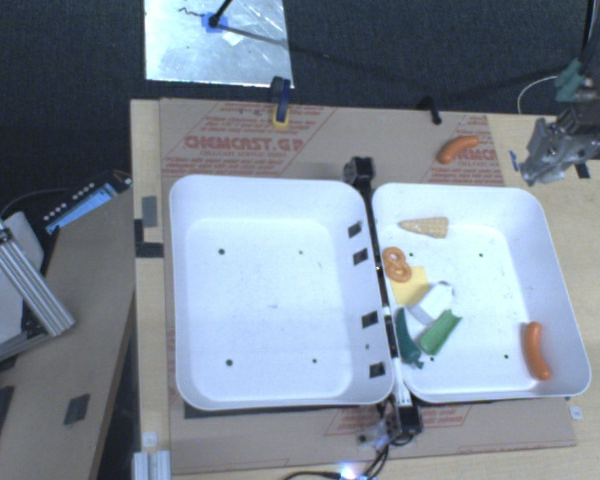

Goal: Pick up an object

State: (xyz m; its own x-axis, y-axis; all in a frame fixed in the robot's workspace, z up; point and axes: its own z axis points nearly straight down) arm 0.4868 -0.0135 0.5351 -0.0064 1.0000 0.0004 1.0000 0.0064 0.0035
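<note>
A grey metal two-finger gripper (546, 160), its grip state impossible to tell, hangs above the bench beyond the right shallow white plastic bin (555, 268), which holds an orange sausage-shaped toy (536, 351) near its front right corner.

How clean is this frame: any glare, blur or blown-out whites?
Camera view: the foil sheet glares at top; both white bins are bright, losing surface detail; the gripper at right looks soft, as do the small items such as the orange sausage.
</note>
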